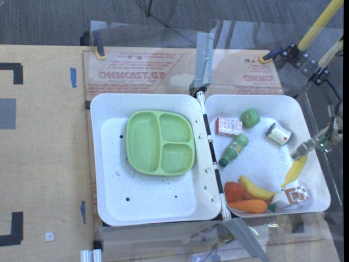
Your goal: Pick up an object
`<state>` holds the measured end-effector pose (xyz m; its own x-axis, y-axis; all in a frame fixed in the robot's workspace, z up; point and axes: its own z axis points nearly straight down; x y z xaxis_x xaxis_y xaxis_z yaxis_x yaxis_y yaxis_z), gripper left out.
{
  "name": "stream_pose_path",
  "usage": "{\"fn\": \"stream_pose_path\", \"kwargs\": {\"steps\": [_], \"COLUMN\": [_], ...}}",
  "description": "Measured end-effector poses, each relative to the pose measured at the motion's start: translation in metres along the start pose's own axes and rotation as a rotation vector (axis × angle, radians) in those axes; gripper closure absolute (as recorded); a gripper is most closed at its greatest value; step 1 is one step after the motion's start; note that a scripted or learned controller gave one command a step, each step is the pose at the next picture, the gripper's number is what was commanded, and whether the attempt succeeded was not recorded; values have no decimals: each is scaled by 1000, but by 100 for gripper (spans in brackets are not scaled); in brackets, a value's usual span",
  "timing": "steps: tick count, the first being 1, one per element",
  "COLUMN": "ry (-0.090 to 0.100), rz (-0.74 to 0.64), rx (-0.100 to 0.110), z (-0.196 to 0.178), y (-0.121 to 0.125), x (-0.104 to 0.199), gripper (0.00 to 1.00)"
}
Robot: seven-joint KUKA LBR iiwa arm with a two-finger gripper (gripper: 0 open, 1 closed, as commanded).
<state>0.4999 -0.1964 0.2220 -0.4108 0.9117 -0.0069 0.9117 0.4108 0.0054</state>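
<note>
A yellow banana-like piece (295,169) lies against the right wall of the right bin (305,113), slanted, its upper tip at the tool (306,146). The tool seems to pinch that tip, though blur leaves this uncertain. Left of the piece sit a white-and-brown cylinder (278,135), a green ball (250,118), a red-and-white box (229,126), a green bottle (233,149), a banana (255,189), a red tomato (234,191), a carrot (250,206) and a small carton (296,195). The left bin (109,190) holds a green divided plate (160,142).
</note>
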Motion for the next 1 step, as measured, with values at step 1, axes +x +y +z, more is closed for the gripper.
{"fn": "stream_pose_path", "kwargs": {"steps": [1], "ry": [2], "rz": [235], "rx": [3], "z": [-23], "y": [50], "x": [-17], "gripper": [100]}}
